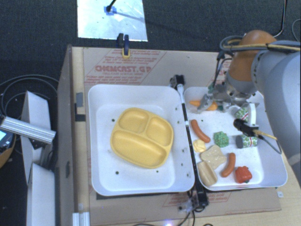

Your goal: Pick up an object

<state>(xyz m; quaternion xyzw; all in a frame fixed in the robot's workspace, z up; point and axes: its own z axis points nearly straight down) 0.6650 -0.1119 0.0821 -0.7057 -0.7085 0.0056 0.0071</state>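
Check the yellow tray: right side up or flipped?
Right side up. The yellow tray lies in the left bin with its three compartments facing up.

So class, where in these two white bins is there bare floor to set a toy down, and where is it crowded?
Free: the left white bin, its floor around the yellow divided plastic tray, widest at its near corners. Crowded: the right white bin, with the orange toy sausages, green toy broccoli and red toy pepper.

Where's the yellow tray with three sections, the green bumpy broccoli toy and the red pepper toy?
yellow three-section plastic tray [142, 137], camera view, centre divider.
green bumpy broccoli toy [221, 139], camera view, its top.
red pepper toy [243, 174], camera view, its middle.
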